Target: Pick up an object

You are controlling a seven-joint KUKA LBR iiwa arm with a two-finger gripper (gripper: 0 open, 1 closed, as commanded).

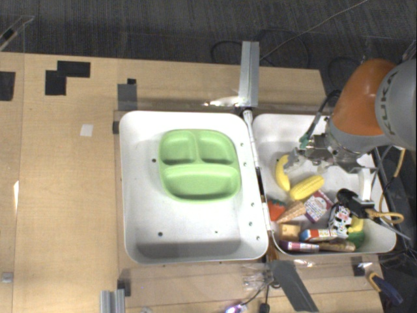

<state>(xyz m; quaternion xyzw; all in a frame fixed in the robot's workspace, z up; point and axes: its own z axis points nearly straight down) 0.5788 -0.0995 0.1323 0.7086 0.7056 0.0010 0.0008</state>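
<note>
A light green three-compartment plastic tray (198, 163) is lying flat in the left shallow white bin (140, 240), which is sitting on the pale wooden bench (58, 194).

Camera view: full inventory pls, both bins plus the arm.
left bin: 1, white, left half of bench
divided plate: 1, green, in left bin
right bin: 1, white, beside left bin
banana: 1, yellow, right bin, upper left
corn cob: 1, yellow, right of banana
mixed small toys: several, multicoloured, piled along right bin's near edge
arm: 1, grey with orange band, from the right
gripper: 1, dark, above right bin near banana
</note>
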